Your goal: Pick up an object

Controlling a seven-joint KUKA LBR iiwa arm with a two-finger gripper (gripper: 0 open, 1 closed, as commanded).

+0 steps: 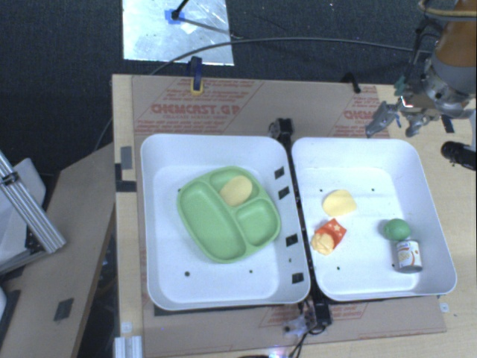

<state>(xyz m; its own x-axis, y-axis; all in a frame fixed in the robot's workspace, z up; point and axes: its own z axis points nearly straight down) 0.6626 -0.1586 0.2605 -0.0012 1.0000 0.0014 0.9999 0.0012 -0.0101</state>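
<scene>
Objects for picking lie in the right bin (pixel 428 200) on your desk: a yellow piece (pixel 338 202), a red-and-yellow packet (pixel 328 236) just below it, and a green ball (pixel 396 229) touching a small can (pixel 407 256) near the right wall. You see the gripper (pixel 396 120) above that bin's far right corner, fingers spread and holding nothing. In the left bin (pixel 160 200) a green divided plate (pixel 216 230) carries another yellow piece (pixel 237 190) in its upper compartment.
</scene>
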